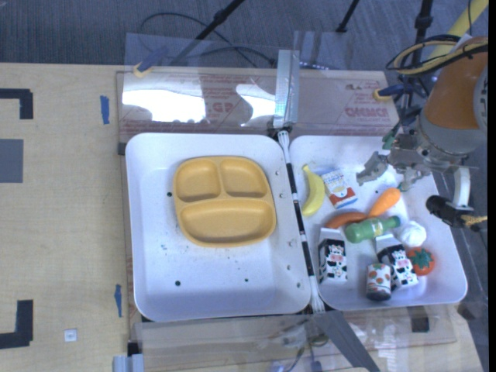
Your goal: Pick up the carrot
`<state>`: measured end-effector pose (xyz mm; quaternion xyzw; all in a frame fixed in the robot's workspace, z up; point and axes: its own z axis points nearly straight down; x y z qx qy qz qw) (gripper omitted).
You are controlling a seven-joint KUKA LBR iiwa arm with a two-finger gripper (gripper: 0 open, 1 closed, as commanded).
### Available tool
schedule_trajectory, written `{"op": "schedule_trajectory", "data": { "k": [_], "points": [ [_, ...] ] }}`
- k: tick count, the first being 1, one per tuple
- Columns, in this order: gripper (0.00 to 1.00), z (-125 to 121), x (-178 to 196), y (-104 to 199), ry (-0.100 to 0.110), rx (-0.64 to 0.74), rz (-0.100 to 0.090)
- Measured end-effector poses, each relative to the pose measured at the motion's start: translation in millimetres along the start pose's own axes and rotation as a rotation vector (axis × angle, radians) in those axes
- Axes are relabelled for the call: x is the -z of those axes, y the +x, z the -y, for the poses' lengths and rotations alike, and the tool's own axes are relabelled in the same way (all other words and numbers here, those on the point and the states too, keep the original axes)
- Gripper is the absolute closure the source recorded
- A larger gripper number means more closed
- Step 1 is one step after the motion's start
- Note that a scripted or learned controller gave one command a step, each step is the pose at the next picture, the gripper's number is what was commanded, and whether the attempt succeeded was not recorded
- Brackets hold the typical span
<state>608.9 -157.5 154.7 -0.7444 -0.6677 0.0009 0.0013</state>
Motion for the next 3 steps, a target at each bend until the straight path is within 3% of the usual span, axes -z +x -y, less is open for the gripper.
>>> {"op": "schedule_trajectory", "data": {
  "k": [1, 2, 3],
  "points": [
    [0.00, 5.7, -61.2, -40.6, -0.004, 0.035, -0.002],
    [0.00, -6.8, -68.4, 8.3, -0.005, 0.220, 0.000],
    [0.00, -16.3, -69.1, -3.2, -0.010, 0.119, 0.002]
  ]
}}
